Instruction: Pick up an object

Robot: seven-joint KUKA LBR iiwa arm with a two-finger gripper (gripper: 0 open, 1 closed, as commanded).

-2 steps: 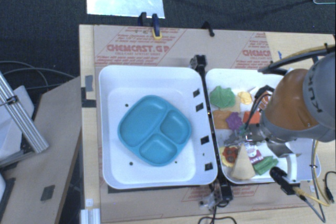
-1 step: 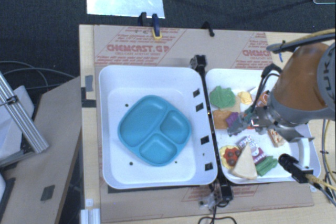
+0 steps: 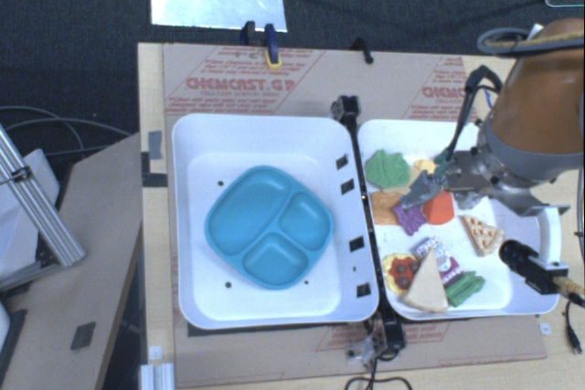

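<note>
**Gripper low over the toy food in the right-hand bin**

The arm [image 3: 539, 96] enters from the right edge of the frame, its orange band high at the upper right, and bends down over the right bin [image 3: 512, 306]. The gripper [image 3: 422, 190] sits low in the upper middle of that bin, among the toy food. Whether it is released or clenched cannot be told from this slanted view, and nothing is plainly seen grasped.

The toys lie crowded together in the right bin. A green leafy piece [image 3: 388, 169] lies at the upper left of the bin, just left of the gripper. Below the gripper sit a purple piece [image 3: 410, 216] and, just beside it to the right, an orange-red piece [image 3: 440, 208]. A pizza slice [image 3: 481, 234] lies to the right of these. Toward the bottom of the bin a pale wedge [image 3: 426, 288] rests beside a green pod-like piece [image 3: 463, 288].

The left bin [image 3: 192, 288] fills the centre of the frame and bears a blue divided plate [image 3: 268, 226] with three compartments, well apart from the gripper.
</note>
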